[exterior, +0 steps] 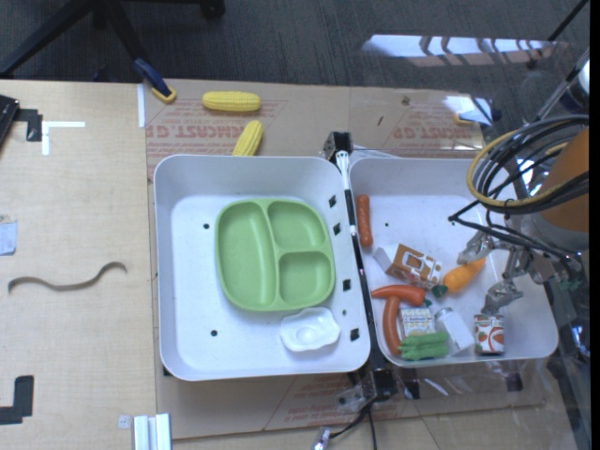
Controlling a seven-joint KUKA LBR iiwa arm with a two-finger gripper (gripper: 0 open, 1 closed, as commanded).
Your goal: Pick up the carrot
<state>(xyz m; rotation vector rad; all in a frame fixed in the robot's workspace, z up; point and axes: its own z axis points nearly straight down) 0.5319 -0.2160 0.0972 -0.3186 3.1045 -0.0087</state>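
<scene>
1. Camera view: the carrot [464, 275] lies in the right bin [534, 345], in the right-centre of the frame, tilted with its orange tip toward the upper right and its green stub at the lower left, just beside a small printed box [413, 264].
2. The gripper [490, 272] hangs over that bin from the right of the frame, under looped cables. Its metal fingers [475, 247] are spread, one above the carrot's tip and the other below and to its right; nothing sits between them.
3. Crowding the carrot's lower-left end are two red sausages [397, 294], a green bean pod [423, 347] and a small can [488, 335].
4. The left bin [178, 279] holds a green divided plate [277, 253].
5. The carrot looks like a light, rigid plastic toy with a smooth, tapered body, so it is likely to slip. The thicker middle seems the best hold, gripped across its width.
</scene>
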